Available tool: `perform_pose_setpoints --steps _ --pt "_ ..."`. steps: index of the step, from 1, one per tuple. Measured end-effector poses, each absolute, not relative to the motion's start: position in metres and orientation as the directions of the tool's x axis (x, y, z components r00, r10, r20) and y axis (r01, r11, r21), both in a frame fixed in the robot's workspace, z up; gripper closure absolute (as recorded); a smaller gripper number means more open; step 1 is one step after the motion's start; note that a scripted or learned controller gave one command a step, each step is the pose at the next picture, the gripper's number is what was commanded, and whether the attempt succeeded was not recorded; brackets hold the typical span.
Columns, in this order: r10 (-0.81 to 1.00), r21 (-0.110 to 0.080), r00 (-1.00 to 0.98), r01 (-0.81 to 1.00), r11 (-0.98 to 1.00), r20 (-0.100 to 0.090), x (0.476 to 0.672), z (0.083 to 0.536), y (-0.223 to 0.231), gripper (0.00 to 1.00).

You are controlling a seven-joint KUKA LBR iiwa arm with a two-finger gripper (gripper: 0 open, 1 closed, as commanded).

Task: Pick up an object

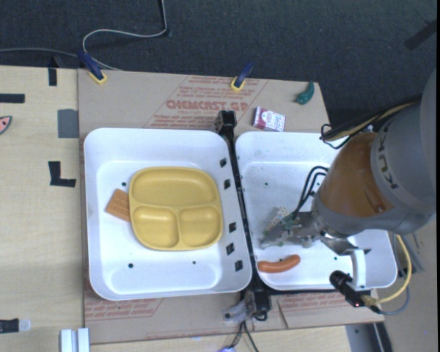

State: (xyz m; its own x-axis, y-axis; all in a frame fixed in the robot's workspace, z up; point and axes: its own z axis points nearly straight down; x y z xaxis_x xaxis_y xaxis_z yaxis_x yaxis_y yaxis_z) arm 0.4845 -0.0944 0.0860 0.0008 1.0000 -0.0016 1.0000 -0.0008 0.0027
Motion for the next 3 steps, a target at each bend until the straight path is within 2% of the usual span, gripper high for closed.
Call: perform_pose_setpoints --steps 1,2,3 --pt "1.0 0.006 -0.001 1.0 0.001 -0.001 0.556 0.086 -0.1 0.0" --pt "1.0 0.004 0.0 1.0 0.0 -0.003 0.555 0.096 -0.101 1.0" --pt "1.0 0.0 -0.002 1.0 0.002 0.0 0.599 0.184 -0.055 1.0"
